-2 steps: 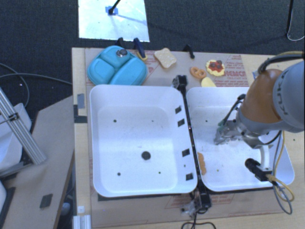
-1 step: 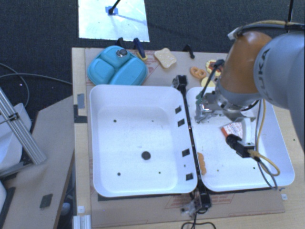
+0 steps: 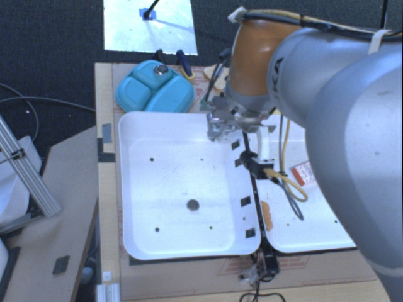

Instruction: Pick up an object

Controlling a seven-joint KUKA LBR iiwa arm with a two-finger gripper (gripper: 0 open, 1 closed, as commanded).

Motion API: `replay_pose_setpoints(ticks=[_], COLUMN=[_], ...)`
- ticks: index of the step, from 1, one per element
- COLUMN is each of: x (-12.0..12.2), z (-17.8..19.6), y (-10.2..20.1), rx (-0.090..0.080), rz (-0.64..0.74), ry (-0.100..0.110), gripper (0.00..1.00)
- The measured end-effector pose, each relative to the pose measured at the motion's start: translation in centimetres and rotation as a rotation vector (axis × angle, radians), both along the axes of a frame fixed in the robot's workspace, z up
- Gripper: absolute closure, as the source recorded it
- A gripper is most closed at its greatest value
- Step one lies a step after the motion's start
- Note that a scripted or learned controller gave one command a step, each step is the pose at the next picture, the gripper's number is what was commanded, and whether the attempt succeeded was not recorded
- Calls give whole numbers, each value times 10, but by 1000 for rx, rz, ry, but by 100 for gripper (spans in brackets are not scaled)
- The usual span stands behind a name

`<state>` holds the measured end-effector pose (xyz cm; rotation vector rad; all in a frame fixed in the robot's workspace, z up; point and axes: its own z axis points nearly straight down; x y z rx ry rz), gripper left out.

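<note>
Above the left bin's (image 3: 132, 187) far edge my gripper (image 3: 221, 126) hovers (finger state I cannot tell); I should descend squarely over one object.

A small dark round disc (image 3: 192, 204) lies flat on the left bin's (image 3: 135, 168) floor, while a red-and-white packet (image 3: 303, 173) and an orange piece (image 3: 267, 214) lie in the right bin (image 3: 315, 238).

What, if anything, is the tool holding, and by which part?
It cannot be told: the tool hangs over the left bin's far right corner, and nothing shows between its tips.
</note>
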<state>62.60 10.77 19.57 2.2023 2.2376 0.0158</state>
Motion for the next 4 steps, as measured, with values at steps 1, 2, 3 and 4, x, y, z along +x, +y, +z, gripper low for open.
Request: replay_pose_setpoints(ticks=[1, 2, 3, 4], x=[19, -77, -31, -71], z=[-94, -113, 50, 38], y=[16, 27, -8, -66], rx=[-5, -5, -4, -7], rz=[-10, -15, -18, -20], ry=[11, 16, -12, 9], gripper=[100, 100, 100, 100])
